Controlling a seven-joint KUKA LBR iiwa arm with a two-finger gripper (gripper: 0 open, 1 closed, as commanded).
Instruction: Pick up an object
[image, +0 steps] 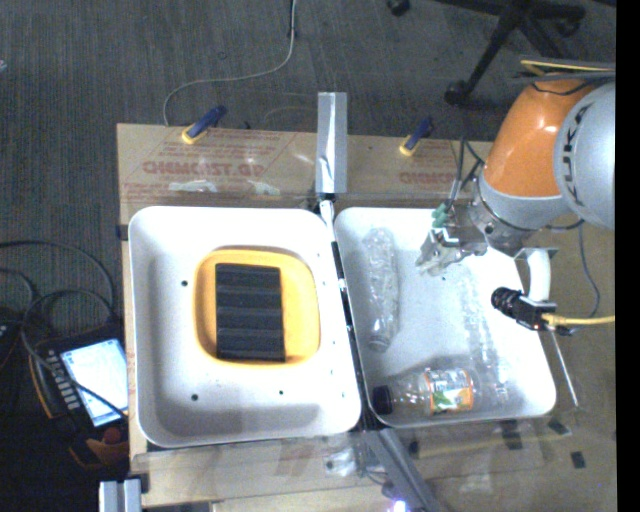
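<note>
Three clear plastic bottles lie in the right bin (520, 405). One crushed bottle (380, 285) lies lengthwise near the bin's left wall. A second clear bottle (478, 335) lies toward the right side. A bottle with an orange label and dark cap (432, 391) lies along the front wall. My gripper (440, 247) hangs over the upper middle of the right bin, between the two lengthwise bottles and above their far ends. I see nothing between its fingers.
The left bin (160, 330) holds a yellow tray with a black ribbed block (250, 310). A metal divider post (330, 140) stands at the back between the bins. A black cable plug (512, 300) hangs over the right bin's right side.
</note>
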